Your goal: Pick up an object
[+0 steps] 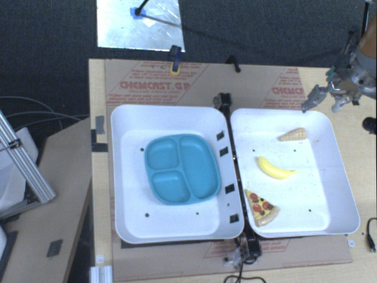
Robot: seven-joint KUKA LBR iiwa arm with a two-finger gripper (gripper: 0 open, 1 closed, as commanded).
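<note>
- Nearest the camera, the pizza slice (261, 207) is lying at the near edge of the right bin (339, 175), well apart from my tool and the farthest of the three pieces from it.
- I am seeing the tool (327, 98) hanging just outside the far right corner of that bin, over the bench (365, 164), with its two fingers spread apart and nothing between them: it is released and carrying nothing.
- Closest to the tool, the cone-shaped piece (293, 135) is lying flat, just below and to the camera-left of the fingers; I am judging it the easiest target.
- Beyond it from the tool, toward the middle of the bin, the banana (275, 168) is resting with clear floor all around it.
- I am judging this as the approach step, with no grasp made yet.
- To do it well, I would be bringing the tool over the bin wall before descending, centring over the chosen piece, and turning the fingers to close across its narrow width.
- Across the divider from the tool, the blue tray (181, 168) is sitting in the left bin (129, 158), well away and needing no attention.
</note>
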